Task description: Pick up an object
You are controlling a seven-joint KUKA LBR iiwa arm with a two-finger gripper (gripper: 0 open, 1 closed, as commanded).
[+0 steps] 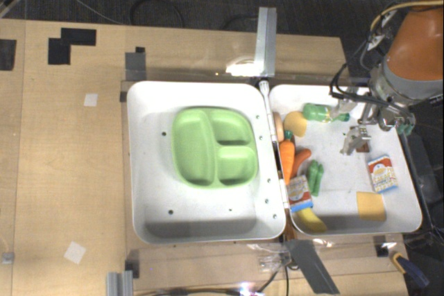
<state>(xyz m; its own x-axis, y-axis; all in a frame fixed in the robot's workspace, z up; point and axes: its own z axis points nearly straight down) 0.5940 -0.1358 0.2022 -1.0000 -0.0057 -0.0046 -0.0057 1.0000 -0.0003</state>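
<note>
Objects are lying in the right bin (409, 218), and you are choosing among them. Nearest to the camera, the banana (310, 220) and the yellow block (370, 205) are resting near the front wall; the block is probably a soft, light sponge, easy to pinch across its sides. Further back, the small carton (381, 172) is lying alone, light and stiff, so you are taking it by its flat faces. The gripper (356, 142) is hovering just behind it; whether the jaws are released or clenched, I cannot tell. The green tray (212, 146) is sitting in the left bin (149, 149).
</note>
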